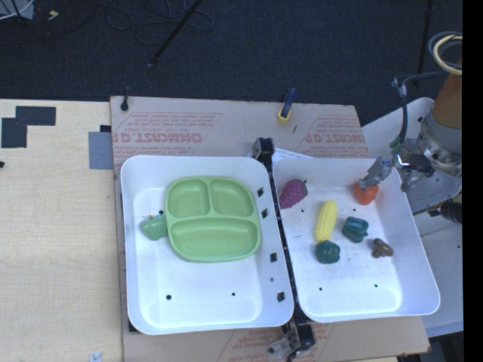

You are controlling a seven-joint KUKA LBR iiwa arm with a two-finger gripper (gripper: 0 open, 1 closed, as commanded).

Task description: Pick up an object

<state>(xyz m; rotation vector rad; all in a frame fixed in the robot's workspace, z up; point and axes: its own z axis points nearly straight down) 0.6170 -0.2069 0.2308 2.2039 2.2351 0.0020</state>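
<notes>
Toward three o'clock, over the right bin's (423, 277) far corner, the hand (391, 172) hangs tilted with fingers spread, one tip just touching the orange toy vegetable (366, 193), apparently lined up to grasp it. Nothing sits between the fingers. Corn cob (326, 219), purple piece (293, 193) and green peppers (355, 228) lie loose toward nine o'clock of it.

Bright, even light is falling from above, washing the two shallow white plastic bins (151, 292) almost to glare and flattening their inner walls. Shadows are lying short and soft under the light green compartment plate (213, 219). The dark carpeted floor (249, 36) behind is staying dim and grainy. The picture is looking slightly soft and low in resolution, with small details blurring.
</notes>
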